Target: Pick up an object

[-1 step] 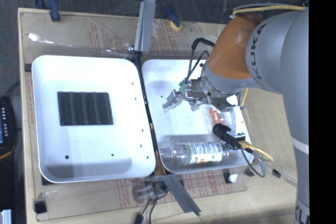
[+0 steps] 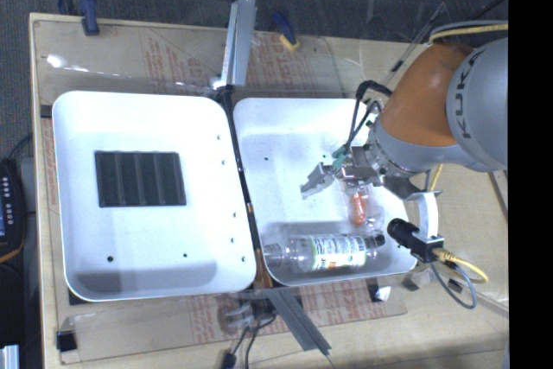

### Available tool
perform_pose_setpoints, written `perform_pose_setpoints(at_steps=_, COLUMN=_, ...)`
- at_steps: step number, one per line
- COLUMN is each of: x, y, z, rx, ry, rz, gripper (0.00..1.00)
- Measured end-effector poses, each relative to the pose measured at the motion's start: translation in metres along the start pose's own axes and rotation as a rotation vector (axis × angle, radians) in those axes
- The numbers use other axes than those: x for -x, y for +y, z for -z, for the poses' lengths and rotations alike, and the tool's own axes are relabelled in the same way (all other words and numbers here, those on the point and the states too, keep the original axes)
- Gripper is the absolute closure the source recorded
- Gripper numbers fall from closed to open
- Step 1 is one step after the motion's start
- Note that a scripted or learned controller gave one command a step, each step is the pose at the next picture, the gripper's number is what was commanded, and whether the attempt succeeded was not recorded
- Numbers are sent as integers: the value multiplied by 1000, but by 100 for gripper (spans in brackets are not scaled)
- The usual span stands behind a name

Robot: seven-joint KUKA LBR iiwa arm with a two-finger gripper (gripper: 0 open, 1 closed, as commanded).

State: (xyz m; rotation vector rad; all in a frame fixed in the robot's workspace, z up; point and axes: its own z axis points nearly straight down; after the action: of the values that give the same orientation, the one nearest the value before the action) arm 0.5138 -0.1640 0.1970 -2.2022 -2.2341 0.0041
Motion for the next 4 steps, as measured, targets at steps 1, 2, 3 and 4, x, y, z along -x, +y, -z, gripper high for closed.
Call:
perform_pose_setpoints(at_steps=1, x=-5, y=37, z=-19, rx=3, ry=-1, rz=39, gripper=0)
perform_pose_setpoints(at_steps=2, x=48, y=50, z=-31, rx=3, ry=-2, rz=74, gripper=0)
perform_pose_setpoints(at_steps=3, x=47, y=49, z=-21, rx=5, ry=-3, rz=124, gripper=0)
perform_pose_setpoints(at_steps=4, x=-4, y=40, z=24, rx=7, ry=-4, rz=358, gripper=0)
